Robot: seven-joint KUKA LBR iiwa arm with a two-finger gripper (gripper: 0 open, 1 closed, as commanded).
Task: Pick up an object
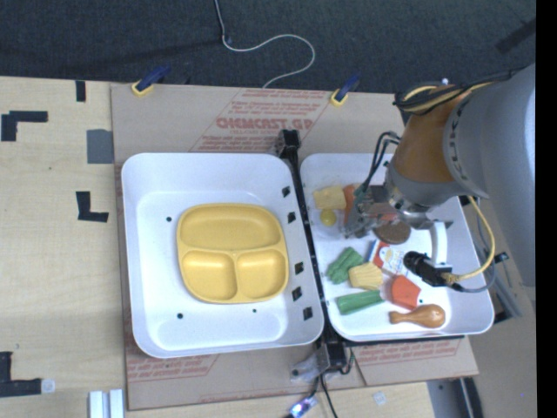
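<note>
Pincer (359, 220) low in right bin (470, 320) among toy food (361, 273); grip state impossible to tell; yellow tray (233, 252) in left bin (148, 190).

You get even, soft overhead light, moderately bright. The two shallow white plastic bins (139, 190) read clean without blown glare; the yellow divided plastic plate (233, 251) shows faint sheen. Shadows stay weak and short. Small items look soft; the grey arm (500, 138) blurs slightly.
</note>
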